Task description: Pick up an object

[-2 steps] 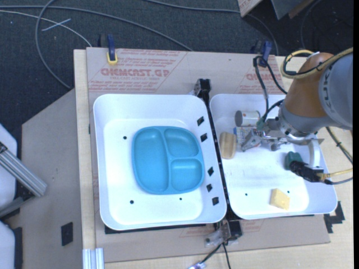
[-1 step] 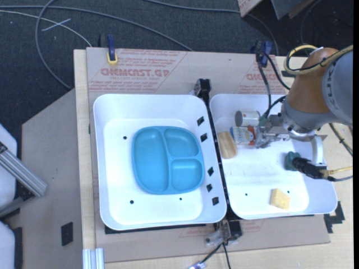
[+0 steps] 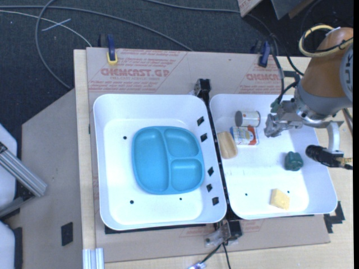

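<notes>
I can't tell whether my fingers (image 3: 273, 129) are spread; they hover in the right bin (image 3: 314, 203), nothing visibly held. Just beside them stands the small can (image 3: 247, 118). Approach step, I judge; next, lower over it.

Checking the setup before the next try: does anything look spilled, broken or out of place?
Nothing stands out. The blue plate lies flat in the left bin. A can, wooden block, green lump and yellow piece lie apart in the right bin.
</notes>
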Robot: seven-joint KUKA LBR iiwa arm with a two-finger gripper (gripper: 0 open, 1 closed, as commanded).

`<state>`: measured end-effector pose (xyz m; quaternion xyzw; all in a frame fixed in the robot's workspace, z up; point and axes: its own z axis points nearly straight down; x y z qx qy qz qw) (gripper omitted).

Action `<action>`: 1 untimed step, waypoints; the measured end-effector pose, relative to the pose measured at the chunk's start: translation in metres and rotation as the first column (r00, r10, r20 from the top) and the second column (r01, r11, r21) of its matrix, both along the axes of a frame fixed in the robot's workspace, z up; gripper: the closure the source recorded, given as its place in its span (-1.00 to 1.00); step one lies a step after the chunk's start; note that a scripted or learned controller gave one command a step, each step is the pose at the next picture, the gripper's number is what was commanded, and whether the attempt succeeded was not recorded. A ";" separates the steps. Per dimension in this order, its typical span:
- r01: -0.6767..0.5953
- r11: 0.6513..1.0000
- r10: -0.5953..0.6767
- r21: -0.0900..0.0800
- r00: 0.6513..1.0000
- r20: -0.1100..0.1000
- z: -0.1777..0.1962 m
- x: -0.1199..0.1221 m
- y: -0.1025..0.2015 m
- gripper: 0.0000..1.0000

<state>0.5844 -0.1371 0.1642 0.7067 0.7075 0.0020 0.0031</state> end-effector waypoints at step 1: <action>-0.001 1.000 0.001 0.000 1.000 0.000 0.054 0.012 0.003 1.00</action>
